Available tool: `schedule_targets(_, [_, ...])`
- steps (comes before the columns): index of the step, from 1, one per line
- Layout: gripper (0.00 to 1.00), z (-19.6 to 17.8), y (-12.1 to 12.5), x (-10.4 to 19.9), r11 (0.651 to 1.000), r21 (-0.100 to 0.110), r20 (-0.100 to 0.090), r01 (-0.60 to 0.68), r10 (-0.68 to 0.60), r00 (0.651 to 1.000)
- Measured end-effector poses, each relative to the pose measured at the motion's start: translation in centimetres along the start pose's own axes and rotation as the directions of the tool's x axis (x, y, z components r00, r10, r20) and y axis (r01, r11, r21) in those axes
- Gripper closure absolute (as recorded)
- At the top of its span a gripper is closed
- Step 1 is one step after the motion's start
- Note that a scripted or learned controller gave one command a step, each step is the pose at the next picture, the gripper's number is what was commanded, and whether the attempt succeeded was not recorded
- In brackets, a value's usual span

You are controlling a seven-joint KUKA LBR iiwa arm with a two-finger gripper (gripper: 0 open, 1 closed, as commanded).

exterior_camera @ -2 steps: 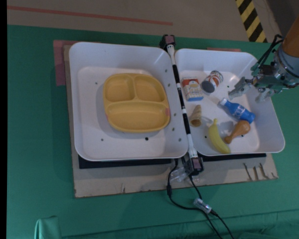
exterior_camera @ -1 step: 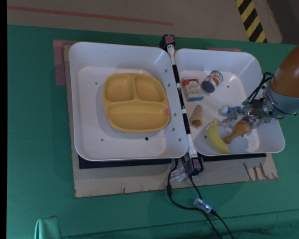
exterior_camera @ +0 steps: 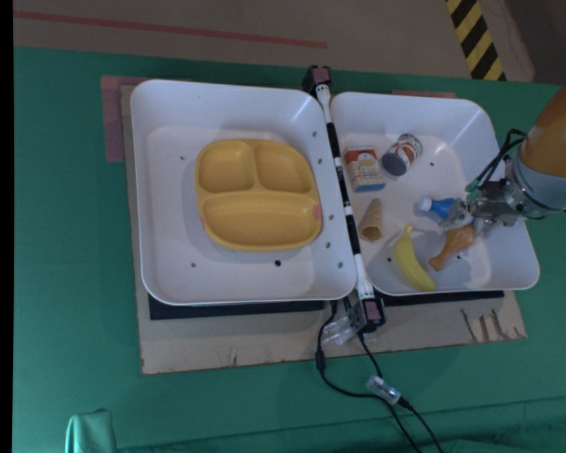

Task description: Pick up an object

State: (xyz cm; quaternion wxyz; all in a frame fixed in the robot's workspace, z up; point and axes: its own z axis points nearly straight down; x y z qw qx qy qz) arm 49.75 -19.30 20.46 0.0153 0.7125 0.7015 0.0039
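The right bin [exterior_camera: 450, 113] holds several small objects. A red and white box [exterior_camera: 363, 169] and a tipped can [exterior_camera: 402, 154] lie near its back. A tan cone [exterior_camera: 372, 218] lies by the divider, and a yellow banana [exterior_camera: 412, 260] is at the front. An orange-brown drumstick [exterior_camera: 454, 245] lies beside the banana, with a blue and white bottle [exterior_camera: 438, 209] behind it. My gripper [exterior_camera: 480, 215] hangs low at the bin's right side, just above the drumstick's upper end and right of the bottle. Nothing visibly sits in its grasp.
The left bin [exterior_camera: 170, 111] carries a yellow divided plate [exterior_camera: 257, 194]. A black and white divider bar [exterior_camera: 341, 182] runs between the bins. Cables [exterior_camera: 377, 385] trail over the green bench in front. The arm's orange band [exterior_camera: 561, 130] looms over the right bin's right rim.
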Motion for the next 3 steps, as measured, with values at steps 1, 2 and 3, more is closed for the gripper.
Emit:
schedule_targets(1, [1.0,-13.7,0.8,2.8,1.0,0.016,-0.01,0.01,-0.01,1.0])
schedule_targets(2, [1.0,-18.6,0.9,4.1,1.0,0.014,-0.01,0.01,-0.01,1.0])
schedule_targets(3, [1.0,-21.6,2.5,8.7,1.0,0.013,-0.012,0.009,-0.008,1.0])
